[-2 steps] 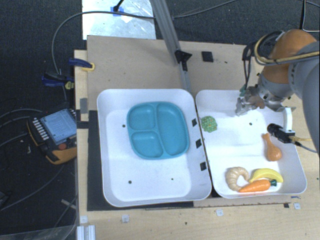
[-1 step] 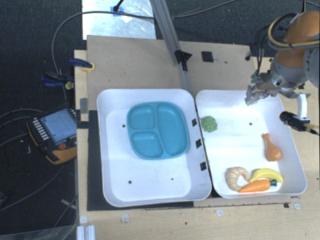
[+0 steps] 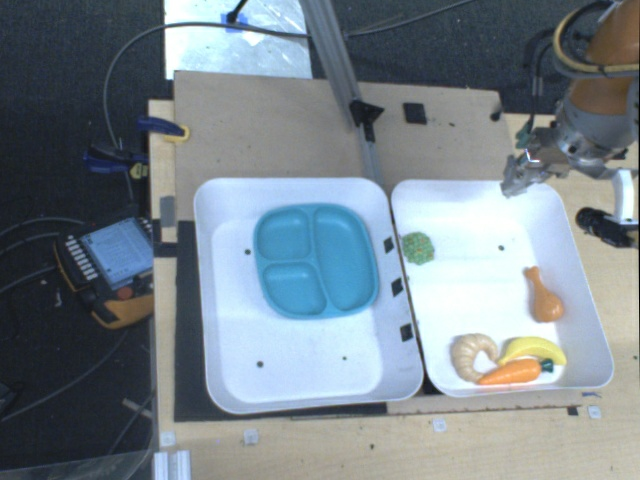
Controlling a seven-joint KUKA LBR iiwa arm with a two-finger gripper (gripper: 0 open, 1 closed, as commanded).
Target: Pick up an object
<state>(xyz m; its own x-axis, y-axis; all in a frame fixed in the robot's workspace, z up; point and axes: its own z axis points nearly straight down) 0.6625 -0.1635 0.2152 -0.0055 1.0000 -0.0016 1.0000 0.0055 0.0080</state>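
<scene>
One arm, poised over right bin's far edge

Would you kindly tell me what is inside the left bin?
The left bin holds one blue divided plate with three compartments, nothing in them. The bin floor beneath the plate is covered, so it cannot be seen.

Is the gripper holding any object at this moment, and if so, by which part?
Nothing is held. The two-finger gripper is at the right white bin's far rim, apart from the green broccoli piece, orange drumstick and other toys.
</scene>
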